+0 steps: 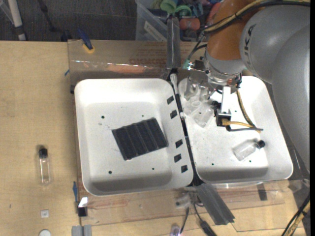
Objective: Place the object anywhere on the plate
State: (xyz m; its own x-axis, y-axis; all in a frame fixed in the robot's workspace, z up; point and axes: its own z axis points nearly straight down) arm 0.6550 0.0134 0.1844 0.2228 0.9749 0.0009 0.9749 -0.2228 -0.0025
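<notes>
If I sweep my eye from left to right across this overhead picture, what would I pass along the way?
Small clear glass vial with a black cap lying on the wooden bench → dark ribbed rectangular plate in the left white bin → clear-fingered gripper → second clear vial with a black cap in the right white bin.

Dark ribbed rectangular plate: in left white bin. Small clear capped vial: right white bin, near-right. Second clear vial: bench, left of bins.
</notes>
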